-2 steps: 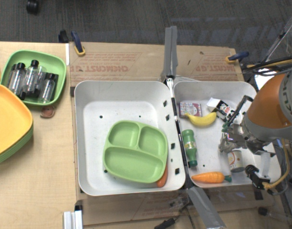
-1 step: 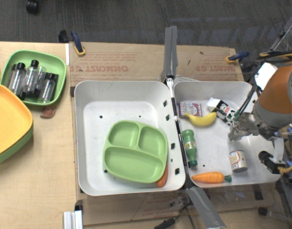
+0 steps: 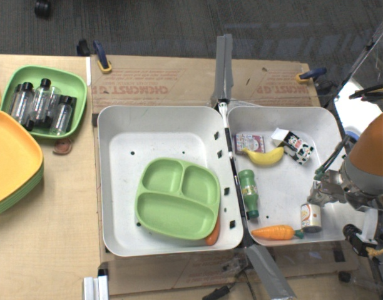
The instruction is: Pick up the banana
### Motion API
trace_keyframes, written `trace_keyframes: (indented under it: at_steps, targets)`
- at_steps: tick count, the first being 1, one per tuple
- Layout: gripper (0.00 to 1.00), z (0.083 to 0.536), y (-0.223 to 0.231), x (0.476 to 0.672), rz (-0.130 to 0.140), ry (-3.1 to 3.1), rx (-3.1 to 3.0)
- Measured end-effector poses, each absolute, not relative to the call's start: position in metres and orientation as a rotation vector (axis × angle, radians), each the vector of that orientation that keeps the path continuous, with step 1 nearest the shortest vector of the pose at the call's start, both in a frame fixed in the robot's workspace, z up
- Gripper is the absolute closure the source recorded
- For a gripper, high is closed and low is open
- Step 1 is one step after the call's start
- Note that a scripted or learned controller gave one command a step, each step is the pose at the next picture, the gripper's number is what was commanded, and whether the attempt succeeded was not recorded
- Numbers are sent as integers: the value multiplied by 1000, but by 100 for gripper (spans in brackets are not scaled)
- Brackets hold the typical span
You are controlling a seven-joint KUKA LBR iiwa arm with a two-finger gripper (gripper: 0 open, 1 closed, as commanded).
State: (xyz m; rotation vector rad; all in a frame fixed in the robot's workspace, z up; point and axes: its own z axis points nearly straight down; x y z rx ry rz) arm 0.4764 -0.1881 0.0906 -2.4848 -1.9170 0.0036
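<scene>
Near the right bin's far-left corner: banana, touching a pink packet, patterned box just beside; likely to snag either neighbour; by the right edge, above a can: gripper, finger state impossible to tell.

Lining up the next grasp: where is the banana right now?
The banana lies in the far part of the right bin, just below a pink packet and left of a black-and-white carton, above the green bottle.
</scene>
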Motion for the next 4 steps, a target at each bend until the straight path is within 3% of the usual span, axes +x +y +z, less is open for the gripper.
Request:
trace_keyframes:
  at_steps: [1,2,3,4]
  targets:
    - [100,91,-195,516,4,-1713,-2632]
    - [100,90,-167,476,6,-1604,-2697]
    - [100,165,-199,545,5,-1646,-2675]
    - [100,98,-187,517,6,-1513,-2750]
